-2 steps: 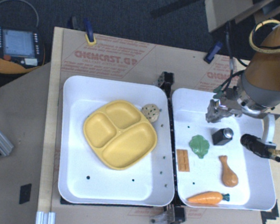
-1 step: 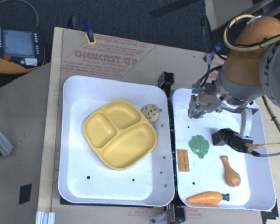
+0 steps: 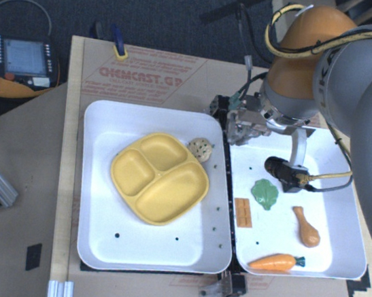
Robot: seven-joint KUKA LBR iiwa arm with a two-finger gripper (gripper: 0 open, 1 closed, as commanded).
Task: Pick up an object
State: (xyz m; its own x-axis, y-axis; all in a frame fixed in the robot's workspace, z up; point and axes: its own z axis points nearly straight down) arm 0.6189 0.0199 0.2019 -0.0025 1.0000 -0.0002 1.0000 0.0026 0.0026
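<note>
The pincer (image 3: pixel 239 130) is seen at the far end of the strip where the two bins meet, hung beneath the grey wrist and the orange band of the arm. It is viewed from above and is masked by its own metal body and cables, so how far it is opened cannot be told. Nothing is seen to be held in it, and whether a bin rim is touched cannot be made out.

The left bin (image 3: pixel 93 220) is a shallow white tray with rounded corners and a smooth, slightly glossy floor. A yellow plate (image 3: pixel 160 177) of matte plastic is laid in it, turned at a slant and divided by raised ridges into three compartments. A round, pale cookie (image 3: pixel 200 148) flecked with dark chips is set against the plate's far right rim, close to the pincer.

The right bin (image 3: pixel 337 200), of the same white plastic, is occupied by four small pieces. A knobbly green piece (image 3: pixel 264 192) shaped like broccoli is placed near the middle. A flat orange-brown strip (image 3: pixel 243 212) is laid just beside the wall shared with the left bin. A tan drumstick (image 3: pixel 306 227), smooth and club-shaped, is found to the right, well apart from the strip. A tapered orange carrot (image 3: pixel 273 262) with a green tip is laid along the near rim.

Both bins are carried by a pale worktop (image 3: pixel 154 78) printed with red lettering.
</note>
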